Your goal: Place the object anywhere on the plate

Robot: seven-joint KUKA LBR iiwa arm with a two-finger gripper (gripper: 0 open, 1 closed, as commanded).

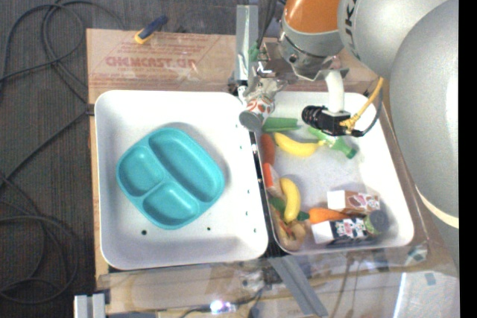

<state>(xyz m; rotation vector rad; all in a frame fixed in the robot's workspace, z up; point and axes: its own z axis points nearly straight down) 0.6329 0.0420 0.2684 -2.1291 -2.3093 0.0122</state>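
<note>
The teal plate (171,175), with three compartments, lies in the left white bin (112,123) with nothing on it. My gripper (258,94) hangs over the divider between the two bins, near their far edge. It is shut on a small red-and-white object (256,105) with a grey rounded end that hangs just below the fingertips. Gripper and object are up and to the right of the plate, apart from it.
The right bin (395,190) holds two yellow bananas (297,146), a green piece (280,123), a carrot (328,215), small printed boxes (356,201) and other toy food. A black cable clip (326,118) hangs off the arm. Cardboard (164,59) lies behind the bins.
</note>
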